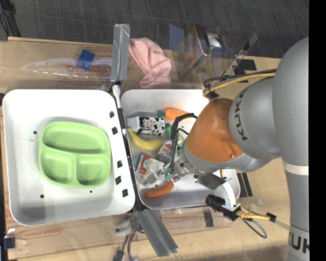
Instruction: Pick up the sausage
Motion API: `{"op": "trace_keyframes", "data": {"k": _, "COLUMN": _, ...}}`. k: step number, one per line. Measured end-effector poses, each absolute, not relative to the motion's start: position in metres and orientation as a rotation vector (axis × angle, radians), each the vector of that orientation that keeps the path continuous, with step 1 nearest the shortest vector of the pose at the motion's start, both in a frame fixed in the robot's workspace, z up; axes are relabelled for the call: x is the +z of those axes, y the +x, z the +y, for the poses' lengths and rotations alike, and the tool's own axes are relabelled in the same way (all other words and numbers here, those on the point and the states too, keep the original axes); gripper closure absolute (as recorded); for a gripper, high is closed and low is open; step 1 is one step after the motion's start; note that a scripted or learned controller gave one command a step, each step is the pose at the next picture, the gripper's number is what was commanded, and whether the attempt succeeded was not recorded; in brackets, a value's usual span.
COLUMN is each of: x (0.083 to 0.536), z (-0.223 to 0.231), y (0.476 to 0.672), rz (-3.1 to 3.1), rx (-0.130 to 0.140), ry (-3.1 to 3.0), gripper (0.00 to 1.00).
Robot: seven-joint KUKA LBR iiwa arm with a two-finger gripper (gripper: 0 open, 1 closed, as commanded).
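Sausage (158, 190): a reddish-orange one, lying flat near the bottom edge of the right bin, in the lower middle of the frame.
Claw (171, 174): low inside the right bin, just above the sausage. The arm hides most of it, so I cannot tell how it is set or if it touches the sausage.
Arm (244, 132): big and grey with an orange part, coming in from the right of the frame. It covers much of the right bin.
Right bin (152, 97): white and shallow, in the middle of the frame (it is crowded).
Banana (144, 142): yellow, lying above the sausage, near the bin's left wall.
Carrot (176, 113): orange, near the top of the right bin.
Small box (151, 124): white with dark marks, just above the banana.
Wrapped things (152, 167): small packets piled between the banana and the sausage, close to the claw.
Left bin (22, 113): white, on the left of the frame.
Green tray (75, 154): light green with three parts, sitting in the left bin.
Pink cloth (151, 61): bunched up on the tabletop (43, 56), above the right bin.
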State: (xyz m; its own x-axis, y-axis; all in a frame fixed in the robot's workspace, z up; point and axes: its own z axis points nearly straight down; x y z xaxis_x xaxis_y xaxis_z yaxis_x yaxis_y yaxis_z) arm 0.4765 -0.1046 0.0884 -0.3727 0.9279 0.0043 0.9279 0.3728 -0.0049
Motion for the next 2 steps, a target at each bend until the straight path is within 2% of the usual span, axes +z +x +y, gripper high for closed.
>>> {"op": "trace_keyframes", "data": {"k": 1, "x": 0.1377, "z": -0.1204, "y": 0.485, "rz": -2.412, "rx": 0.004, "ry": -2.009, "gripper": 0.0}}
{"op": "trace_keyframes", "data": {"k": 2, "x": 0.1377, "z": -0.1203, "y": 0.485, "rz": -2.412, "rx": 0.004, "ry": -2.009, "gripper": 0.0}}
